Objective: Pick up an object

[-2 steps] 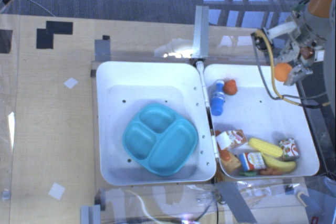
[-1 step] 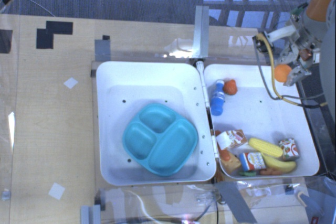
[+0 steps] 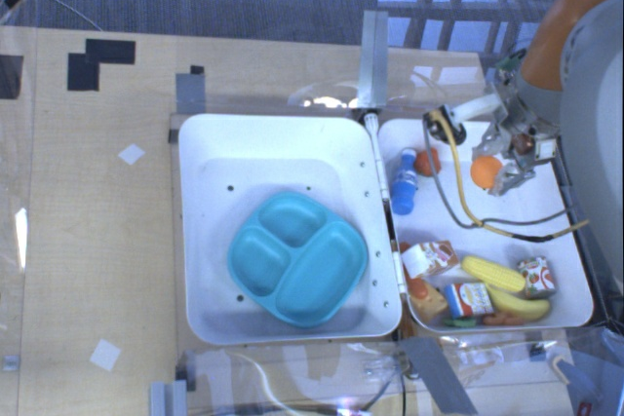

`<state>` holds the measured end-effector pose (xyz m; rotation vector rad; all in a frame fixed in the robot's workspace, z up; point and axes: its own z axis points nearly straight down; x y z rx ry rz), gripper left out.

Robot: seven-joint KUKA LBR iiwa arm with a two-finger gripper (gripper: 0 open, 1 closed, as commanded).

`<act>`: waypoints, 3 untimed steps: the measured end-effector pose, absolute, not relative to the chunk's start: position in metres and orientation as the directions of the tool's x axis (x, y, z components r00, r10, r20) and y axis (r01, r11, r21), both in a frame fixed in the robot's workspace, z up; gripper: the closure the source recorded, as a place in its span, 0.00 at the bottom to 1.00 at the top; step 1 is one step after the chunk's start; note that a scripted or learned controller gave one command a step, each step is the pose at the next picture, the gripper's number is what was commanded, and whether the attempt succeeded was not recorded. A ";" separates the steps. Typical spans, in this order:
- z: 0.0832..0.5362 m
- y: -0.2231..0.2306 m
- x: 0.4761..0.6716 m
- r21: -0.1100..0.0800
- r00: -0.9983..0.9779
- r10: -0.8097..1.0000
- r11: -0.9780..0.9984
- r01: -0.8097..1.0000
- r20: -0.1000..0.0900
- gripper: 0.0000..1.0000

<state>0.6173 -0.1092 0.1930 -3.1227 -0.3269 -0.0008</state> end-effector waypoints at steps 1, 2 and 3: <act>0.164 -0.121 0.610 -0.001 0.979 0.203 -0.979 0.203 0.001 1.00; 0.190 -0.086 0.660 -0.001 0.979 0.203 -0.979 0.203 0.005 1.00; 0.198 -0.099 0.638 -0.001 0.978 0.207 -0.978 0.207 0.003 1.00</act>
